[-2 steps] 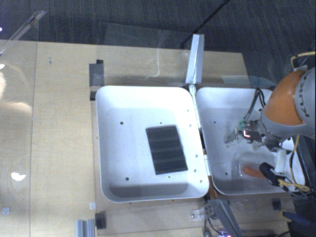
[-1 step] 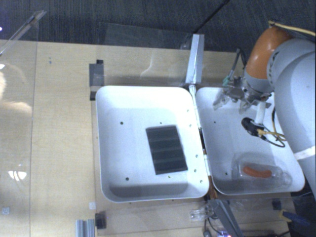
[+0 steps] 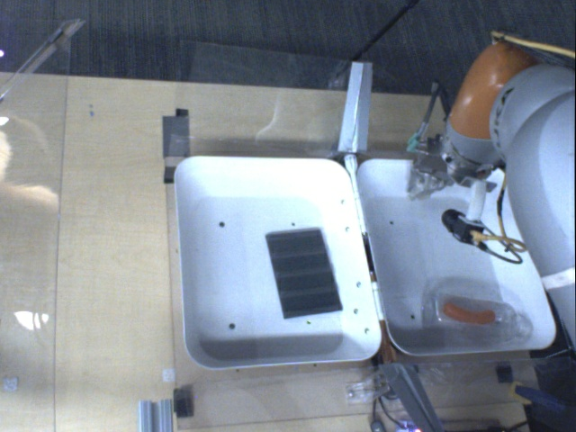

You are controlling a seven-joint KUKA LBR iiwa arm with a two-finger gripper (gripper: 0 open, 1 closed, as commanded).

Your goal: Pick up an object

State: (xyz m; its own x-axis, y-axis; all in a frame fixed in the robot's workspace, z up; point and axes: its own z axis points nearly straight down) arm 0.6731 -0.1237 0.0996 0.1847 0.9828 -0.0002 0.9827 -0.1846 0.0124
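- In the right-hand bin [image 3: 396,232], near its front edge, lies the likeliest thing to pick: a clear plastic package [image 3: 472,313] with an orange-red, sausage-shaped piece inside.
- Its long axis runs roughly left to right across the bin, tilted only slightly.
- The left bin [image 3: 193,241] holds a dark ribbed slab [image 3: 304,273], flat on the floor, its long axis running front to back at a slight slant.
- The gripper [image 3: 430,180] hangs over the back of the right bin, close to the rear wall, below the arm's orange band [image 3: 481,84].
- Whether it is spread or closed cannot be told from this view; the metal parts blur together, and nothing can be made out in its grasp.
- A small black-and-yellow piece [image 3: 468,228] with thin looping cable shows just in front of the gripper; it cannot be told whether this rests in the bin or belongs to the arm.
- The relation that matters: the clear package lies toward the front of the bin from the gripper, and a little to the view's right, with open white floor between them.
- In judgement, the arm would need to travel forward over the same bin and descend, closing across the package's short width.
- The clear wrapping looks slippery and loose, so a grasp could slide off.
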